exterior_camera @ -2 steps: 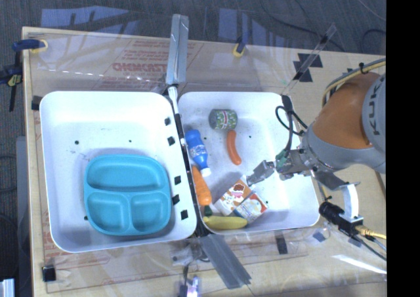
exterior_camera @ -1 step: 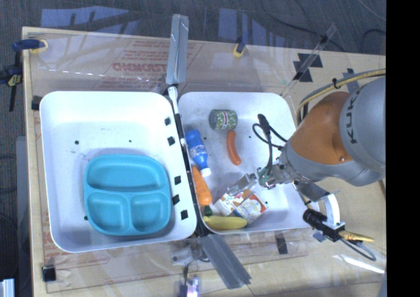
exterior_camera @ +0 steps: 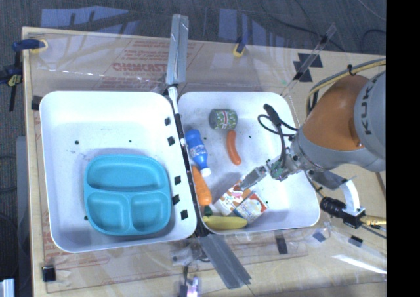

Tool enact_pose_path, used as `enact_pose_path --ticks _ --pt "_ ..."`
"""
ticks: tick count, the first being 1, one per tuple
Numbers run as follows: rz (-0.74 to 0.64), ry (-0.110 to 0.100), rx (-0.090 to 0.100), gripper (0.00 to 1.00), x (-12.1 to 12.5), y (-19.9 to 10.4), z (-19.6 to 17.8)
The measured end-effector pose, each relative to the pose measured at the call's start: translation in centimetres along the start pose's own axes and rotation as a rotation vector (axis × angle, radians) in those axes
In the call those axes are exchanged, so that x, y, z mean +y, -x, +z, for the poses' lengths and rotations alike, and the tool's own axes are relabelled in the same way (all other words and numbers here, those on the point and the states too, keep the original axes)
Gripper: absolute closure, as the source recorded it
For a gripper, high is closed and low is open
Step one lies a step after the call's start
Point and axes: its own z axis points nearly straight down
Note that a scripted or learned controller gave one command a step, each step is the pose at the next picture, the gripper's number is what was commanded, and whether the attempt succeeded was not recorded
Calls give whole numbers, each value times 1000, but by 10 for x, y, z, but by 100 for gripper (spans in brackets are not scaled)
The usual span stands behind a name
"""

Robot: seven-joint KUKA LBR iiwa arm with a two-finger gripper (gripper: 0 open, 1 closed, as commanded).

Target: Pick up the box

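The box (exterior_camera: pixel 244 206) is a small white carton with red and green print. It lies flat near the front of the right bin (exterior_camera: pixel 295 207), between an orange carrot (exterior_camera: pixel 201 189) and the bin's front wall. My gripper (exterior_camera: pixel 247 181) reaches in from the right at a slant, and its tip is just above the box's upper right edge, touching or nearly touching it. The box rests on the bin floor.
A yellow banana (exterior_camera: pixel 226 222) lies against the box's front. A blue and white bottle (exterior_camera: pixel 196 151), a red sausage (exterior_camera: pixel 233 148) and a green can (exterior_camera: pixel 223 118) sit further back. A blue divided tray (exterior_camera: pixel 128 193) fills the left bin (exterior_camera: pixel 59 118).
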Motion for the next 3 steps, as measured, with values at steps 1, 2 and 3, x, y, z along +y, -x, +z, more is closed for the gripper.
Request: enact_pose_path --ticks 1,2,3 --pt "-78 19 -6 0 -2 -3 52" --pt "-82 29 -21 100 1 0 38" --pt "-82 29 -22 0 1 0 38"
